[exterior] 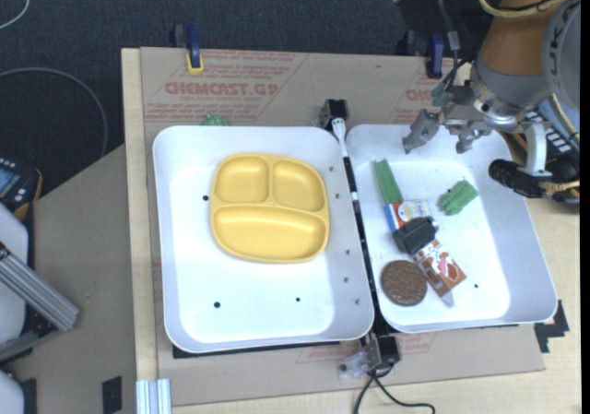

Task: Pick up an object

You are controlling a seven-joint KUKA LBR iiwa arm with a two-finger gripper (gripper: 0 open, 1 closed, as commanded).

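Board [277, 85] reads "CHEMCAST GP" in red; end effector [445, 133] spread, holding nothing, above right bin [516, 255].

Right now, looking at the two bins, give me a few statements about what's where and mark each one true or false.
1. The yellow divided plate lies in the left bin. True.
2. The pincer grips the brown round cookie. False: the cookie lies in the right bin, apart from the pincer.
3. The green stick lies in the right bin. True.
4. The black object sits on the plate. False: it lies in the right bin.
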